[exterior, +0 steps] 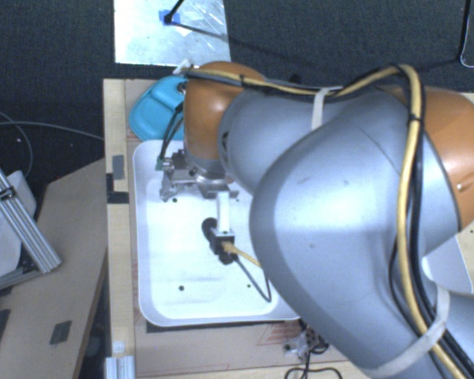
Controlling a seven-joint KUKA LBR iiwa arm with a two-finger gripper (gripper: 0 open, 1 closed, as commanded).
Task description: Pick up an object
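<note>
A light blue plastic object (153, 110) lies at the far left corner of the bench, by the far rim of the left white bin (182, 290). My gripper (174, 186) hangs low over the far part of that bin, just in front of the blue object and apart from it. I see nothing held in it. The grey arm with its orange band crosses in from the right and hides the right bin and much of the left one.
A shiny silver sheet (171, 19) lies on the dark floor beyond the bench. An aluminium frame (17, 221) and a beige side table (63, 235) stand to the left. The near half of the left bin's floor shows bare white.
</note>
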